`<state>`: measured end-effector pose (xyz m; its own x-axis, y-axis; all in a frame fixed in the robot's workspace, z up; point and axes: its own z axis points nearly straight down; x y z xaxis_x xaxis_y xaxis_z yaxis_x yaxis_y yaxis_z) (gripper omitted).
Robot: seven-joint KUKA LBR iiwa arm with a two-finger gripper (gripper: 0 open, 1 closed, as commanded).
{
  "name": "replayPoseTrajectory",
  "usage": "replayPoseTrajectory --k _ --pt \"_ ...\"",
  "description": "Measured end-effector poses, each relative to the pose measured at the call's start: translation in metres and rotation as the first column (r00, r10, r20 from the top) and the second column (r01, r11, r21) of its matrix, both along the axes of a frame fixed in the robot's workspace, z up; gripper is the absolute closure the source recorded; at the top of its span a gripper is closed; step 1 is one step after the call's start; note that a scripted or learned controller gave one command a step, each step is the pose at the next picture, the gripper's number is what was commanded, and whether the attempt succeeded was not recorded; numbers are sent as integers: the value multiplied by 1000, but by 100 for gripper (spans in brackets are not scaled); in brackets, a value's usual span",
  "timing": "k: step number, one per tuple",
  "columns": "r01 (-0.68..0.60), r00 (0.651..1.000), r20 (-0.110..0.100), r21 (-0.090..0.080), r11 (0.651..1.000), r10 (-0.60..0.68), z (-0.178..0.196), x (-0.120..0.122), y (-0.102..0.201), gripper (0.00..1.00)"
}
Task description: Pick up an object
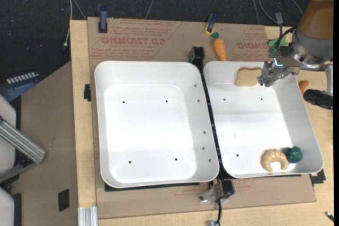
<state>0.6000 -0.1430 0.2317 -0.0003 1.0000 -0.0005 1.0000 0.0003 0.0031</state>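
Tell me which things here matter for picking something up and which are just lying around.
For the job: gripper; tan flat piece beside it; croissant and green toy in the right bin.

Lying about: left bin; carrot on the board; blue clamps.

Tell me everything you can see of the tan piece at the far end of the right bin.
The tan piece is a flat, pale beige lump with rounded edges, looking like soft foam or toy bread. It lies against the far wall of the right bin, near the top rim. The end effector sits at its right edge, hiding that side; I cannot tell whether it is gripped.
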Motion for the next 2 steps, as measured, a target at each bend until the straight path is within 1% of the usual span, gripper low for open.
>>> replayPoseTrajectory --k 1,2 --pt "-3 1000 -1 1 1000 3 7 -24 45 100" --pt "-3 1000 -3 2 1000 3 -6 -43 93 100"
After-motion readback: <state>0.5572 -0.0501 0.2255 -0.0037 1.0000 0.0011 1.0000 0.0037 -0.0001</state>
